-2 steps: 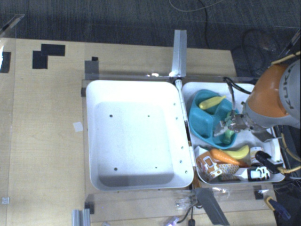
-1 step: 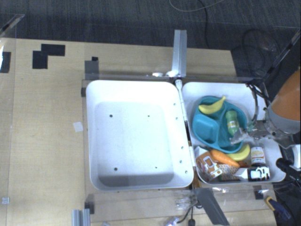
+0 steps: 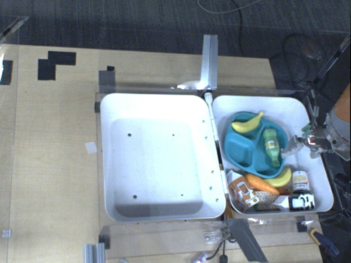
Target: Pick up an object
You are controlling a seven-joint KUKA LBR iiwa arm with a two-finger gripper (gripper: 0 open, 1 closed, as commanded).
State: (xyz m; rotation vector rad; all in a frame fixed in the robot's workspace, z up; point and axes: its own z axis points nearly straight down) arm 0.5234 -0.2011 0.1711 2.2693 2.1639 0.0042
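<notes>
Nearest us, we saw a carrot [image 3: 261, 183] and a banana [image 3: 281, 178] in the right bin [image 3: 312, 119], below a blue divided tray [image 3: 247, 147]. Our hand [image 3: 311, 141] hovered at that bin's right rim, arm reaching in from the right; its grip we could not tell.

Arm [image 3: 341, 111] enters from right edge, orange band showing; gripper [image 3: 303, 141] extends leftward, low, fingertips too small to resolve.
</notes>
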